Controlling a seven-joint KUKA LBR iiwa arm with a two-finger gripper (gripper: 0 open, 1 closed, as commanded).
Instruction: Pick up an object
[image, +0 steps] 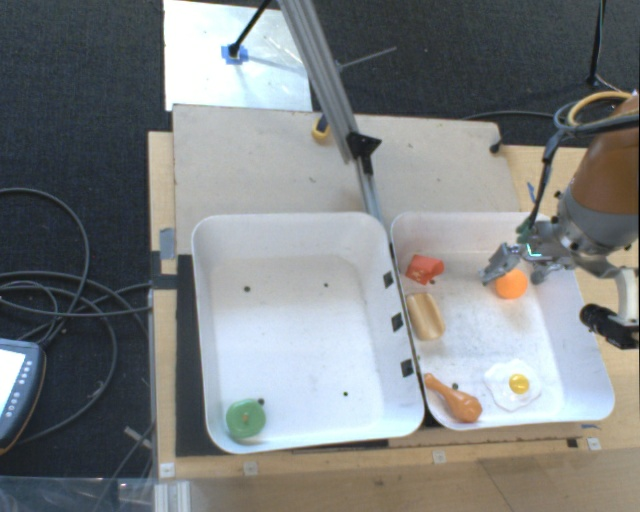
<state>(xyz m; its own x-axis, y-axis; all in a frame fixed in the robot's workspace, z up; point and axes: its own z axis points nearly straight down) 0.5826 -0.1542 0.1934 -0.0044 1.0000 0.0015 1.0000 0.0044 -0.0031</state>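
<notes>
In the right bin (590, 395), my gripper (520, 266) hangs over the upper right part, fingers spread open. An orange ball (512, 286) lies on the bin floor just below and between the fingertips, and I see no grip on it. To the left, by the bin's divider side, are a red block (424, 267) and a tan bread roll (426, 316). Toward the front lie an orange carrot-like piece (453, 397) and a fried egg (514, 385). A green round object (245, 418) sits in the front left corner of the left bin (215, 300).
A grey slanted pole (330, 85) crosses the back of the bench down to the gap between the bins. The arm's orange band (610, 170) and cables stand at the right edge. Black clips (396, 322) line the wall between the bins.
</notes>
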